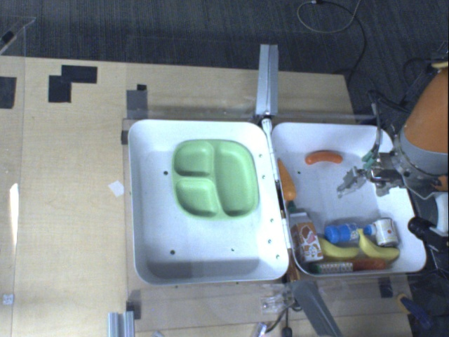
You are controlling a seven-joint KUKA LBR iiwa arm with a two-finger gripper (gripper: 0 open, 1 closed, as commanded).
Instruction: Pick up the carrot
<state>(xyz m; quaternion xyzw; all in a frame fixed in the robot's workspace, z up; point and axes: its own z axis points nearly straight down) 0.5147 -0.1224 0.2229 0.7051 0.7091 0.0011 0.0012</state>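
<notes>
The gripper hung over the right bin near its right side, its 2 fingers spread apart and holding nothing. The carrot lay against that bin's left wall, well apart from the gripper. An orange sausage sat near the bin's far side. Along the near edge were a small carton, a blue bottle, 2 bananas and a tin can. The left bin held a green divided plate.
</notes>
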